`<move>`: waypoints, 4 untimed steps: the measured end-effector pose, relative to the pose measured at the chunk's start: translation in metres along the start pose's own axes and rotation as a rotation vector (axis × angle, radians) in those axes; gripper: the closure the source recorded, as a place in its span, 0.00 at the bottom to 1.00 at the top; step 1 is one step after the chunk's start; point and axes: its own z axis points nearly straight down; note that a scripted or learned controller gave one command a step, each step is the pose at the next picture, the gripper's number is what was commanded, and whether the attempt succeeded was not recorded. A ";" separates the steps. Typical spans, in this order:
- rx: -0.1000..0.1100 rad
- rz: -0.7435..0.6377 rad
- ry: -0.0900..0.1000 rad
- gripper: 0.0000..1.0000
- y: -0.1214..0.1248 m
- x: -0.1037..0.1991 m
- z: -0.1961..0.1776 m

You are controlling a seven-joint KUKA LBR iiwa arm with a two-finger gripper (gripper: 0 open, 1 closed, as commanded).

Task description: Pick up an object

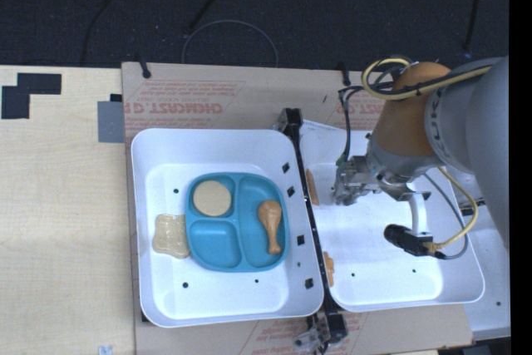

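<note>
Arm: the grey arm (465,120) is seen entering from 3 o'clock, bent down over the right bin (399,278), orange band uppermost.
Gripper: the gripper (353,183) is lowered near the right bin's left wall; the state of the jaws cannot be told.
Drumstick: the drumstick (271,224) is laid in the blue tray (224,249) within the left bin (166,154), long axis running 12 to 6 o'clock, thick end towards 12.
Neighbours: a round biscuit (211,198) is placed at the tray's 10 o'clock; a tan piece (170,235) is set touching the tray's 9 o'clock edge.
</note>
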 end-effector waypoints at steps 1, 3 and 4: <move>-0.002 -0.003 0.002 1.00 -0.007 0.004 -0.058; -0.001 -0.008 0.002 1.00 -0.005 0.007 -0.125; 0.003 -0.011 0.003 1.00 -0.011 0.062 -0.115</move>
